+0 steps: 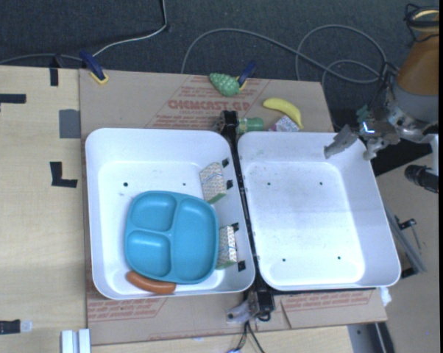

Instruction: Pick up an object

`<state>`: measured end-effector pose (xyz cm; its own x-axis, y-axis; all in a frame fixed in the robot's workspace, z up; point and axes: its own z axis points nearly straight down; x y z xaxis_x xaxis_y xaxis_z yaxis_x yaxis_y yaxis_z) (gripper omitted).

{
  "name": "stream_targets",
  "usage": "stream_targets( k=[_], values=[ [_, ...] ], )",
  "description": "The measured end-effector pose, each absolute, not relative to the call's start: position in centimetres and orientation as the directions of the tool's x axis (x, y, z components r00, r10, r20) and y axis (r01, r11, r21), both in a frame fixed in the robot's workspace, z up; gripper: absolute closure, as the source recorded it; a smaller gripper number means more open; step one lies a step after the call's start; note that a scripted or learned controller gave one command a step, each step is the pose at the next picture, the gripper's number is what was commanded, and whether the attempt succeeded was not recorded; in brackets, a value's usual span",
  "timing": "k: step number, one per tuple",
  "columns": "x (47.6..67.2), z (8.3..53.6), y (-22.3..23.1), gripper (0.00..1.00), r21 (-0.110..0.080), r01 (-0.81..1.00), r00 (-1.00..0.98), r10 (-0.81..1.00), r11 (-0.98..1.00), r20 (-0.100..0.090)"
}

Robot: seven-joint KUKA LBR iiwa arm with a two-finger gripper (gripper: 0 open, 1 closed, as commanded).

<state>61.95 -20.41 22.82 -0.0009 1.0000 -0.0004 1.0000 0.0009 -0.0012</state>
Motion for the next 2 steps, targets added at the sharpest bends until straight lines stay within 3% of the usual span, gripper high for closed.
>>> stream_targets(
  k=[1,2],
  values=[
    [55.8,14.1,-22.4,0.0,-0.003,1.0,0.0,1.0,0.0,0.0],
    [61.1,8.7,-17.0,0.0,0.004,1.0,-0.002,1.0,0.002,-0.001]
  ],
)
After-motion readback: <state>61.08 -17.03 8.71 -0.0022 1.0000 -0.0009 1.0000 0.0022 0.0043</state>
